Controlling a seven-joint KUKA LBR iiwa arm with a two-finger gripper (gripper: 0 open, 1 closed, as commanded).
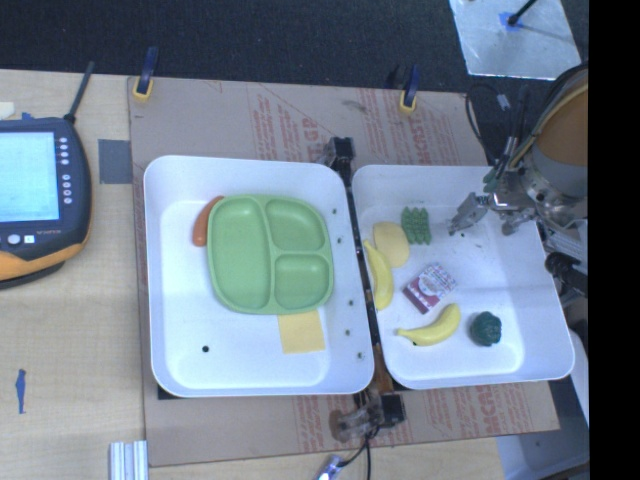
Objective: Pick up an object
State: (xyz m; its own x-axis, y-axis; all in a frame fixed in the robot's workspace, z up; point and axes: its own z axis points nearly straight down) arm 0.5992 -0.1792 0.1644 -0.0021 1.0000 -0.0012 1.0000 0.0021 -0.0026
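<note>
Bright, even overhead light; both white bins (160,268) glare toward washed-out, esp. the left bin's floor by its front edge. Soft shadows under the green tray (270,253) & along bin rims. Top of pic dark. Mild blur throughout, arm (560,138) softest.

One fixed camera is looking down at a slant from above the bench (90,368), taking in both white bins: the left bin (175,358) and the right bin (530,363). The arm (560,138) is entering from the frame's right edge.
</note>
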